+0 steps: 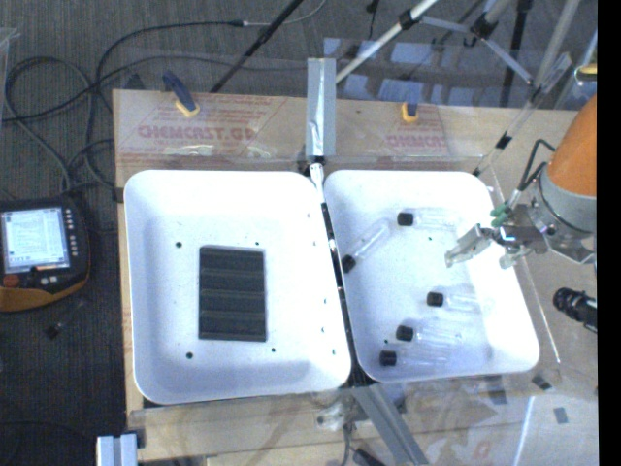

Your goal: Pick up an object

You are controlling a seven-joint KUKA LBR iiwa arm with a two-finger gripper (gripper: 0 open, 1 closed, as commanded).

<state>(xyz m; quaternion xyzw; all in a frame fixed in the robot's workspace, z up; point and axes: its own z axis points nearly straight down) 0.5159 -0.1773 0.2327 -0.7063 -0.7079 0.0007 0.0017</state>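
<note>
Several clear vials with black caps lie in the right bin (505, 352): one (367, 239) near its left wall, one (419, 220) further back, one (451, 301) at mid-right, and two (427, 336) close together near the front. My gripper (487, 250) hovers over the right side of this bin, above and behind the mid-right vial. Its two fingers stand apart with nothing between them. A black ribbed rectangular block (232, 293) lies flat in the middle of the left bin (155, 202).
The arm's orange band (582, 158) sits at the right edge. A metal post (320, 115) stands behind the seam between the bins. A handheld control pendant (39, 246) and cables lie on the floor to the left.
</note>
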